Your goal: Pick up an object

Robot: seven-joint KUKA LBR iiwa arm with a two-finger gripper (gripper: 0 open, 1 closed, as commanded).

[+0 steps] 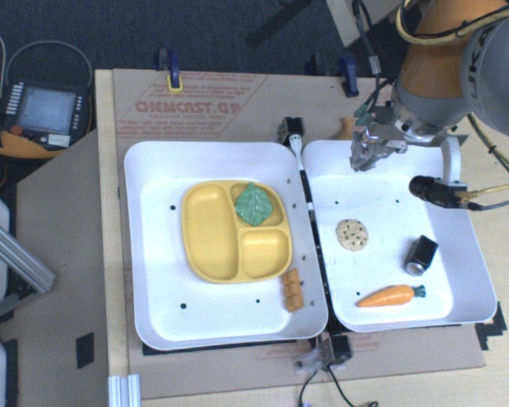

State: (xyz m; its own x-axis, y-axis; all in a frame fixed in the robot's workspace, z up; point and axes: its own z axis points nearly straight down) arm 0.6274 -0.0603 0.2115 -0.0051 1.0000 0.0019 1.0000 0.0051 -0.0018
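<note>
No single object is fixed by the task, so the candidates in the right-hand shallow white bin (458,308) are taken first. A round, pale speckled cookie (351,234) lies flat near the bin's middle. A small black cylindrical can with a silvery end (420,254) lies on its side to the right of it, and an orange toy carrot with a green stub (390,296) lies near the front wall. All three are set apart from one another.

The two-finger gripper (366,157) is seen above the back of this bin, beneath the grey and orange wrist, well apart from all three objects. Nothing is held between its fingers; whether they are apart or together cannot be told, as they are small and dark against the wrist.

In the left-hand white bin (144,253) a yellow divided plastic plate (212,236) is placed, with a green leaf-shaped toy (254,203) in its upper right compartment. A small brown ridged block (292,290) rests just beside the plate's front corner.

Several failures are judged likely. The cookie is thin and flat, so it may be passed over by the fingertips or pressed against the floor. The can may be rolled away if it is touched on one side only. The carrot tapers and may be squeezed out of a closing grip. A descent close to the back wall may end with the rim being struck.
</note>
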